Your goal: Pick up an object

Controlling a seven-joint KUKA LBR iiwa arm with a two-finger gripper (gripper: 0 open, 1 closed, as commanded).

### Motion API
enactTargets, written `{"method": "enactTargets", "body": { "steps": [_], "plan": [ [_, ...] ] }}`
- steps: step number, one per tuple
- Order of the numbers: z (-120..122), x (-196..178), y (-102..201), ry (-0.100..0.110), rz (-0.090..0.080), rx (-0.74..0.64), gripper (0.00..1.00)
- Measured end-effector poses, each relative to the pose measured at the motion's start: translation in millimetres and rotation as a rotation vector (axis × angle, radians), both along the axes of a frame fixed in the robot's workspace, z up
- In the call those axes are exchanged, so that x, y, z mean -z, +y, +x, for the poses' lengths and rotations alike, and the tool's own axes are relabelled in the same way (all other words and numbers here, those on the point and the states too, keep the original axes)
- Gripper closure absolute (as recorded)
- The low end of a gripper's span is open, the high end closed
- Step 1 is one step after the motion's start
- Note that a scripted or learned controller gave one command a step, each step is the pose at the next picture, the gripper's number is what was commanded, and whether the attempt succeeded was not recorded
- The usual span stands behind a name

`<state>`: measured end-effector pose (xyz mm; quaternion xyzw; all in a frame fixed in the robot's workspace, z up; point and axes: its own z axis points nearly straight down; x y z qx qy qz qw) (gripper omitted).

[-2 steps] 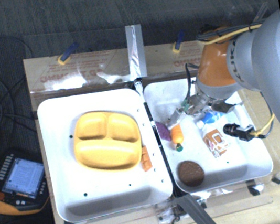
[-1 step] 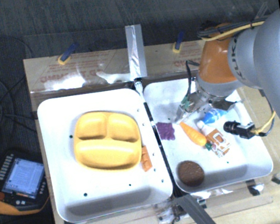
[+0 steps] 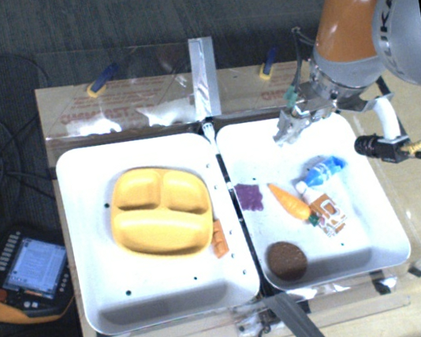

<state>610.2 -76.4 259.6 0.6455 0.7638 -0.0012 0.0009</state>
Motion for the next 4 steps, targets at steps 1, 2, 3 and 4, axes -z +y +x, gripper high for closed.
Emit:
{"method": "enactTargets", "body": {
  "steps": [1,2,3,4],
  "plan": [
    [0,0,0,0.001,-0.001,0.000,0.00],
    [-33,107,-30,0.003,0.002,0.040,0.00],
    [-59,170,-51,-0.013,-0.001,-0.171,0.00],
    [-59,170,-51,-0.013,-0.001,-0.171,0.00]
  ]
}}
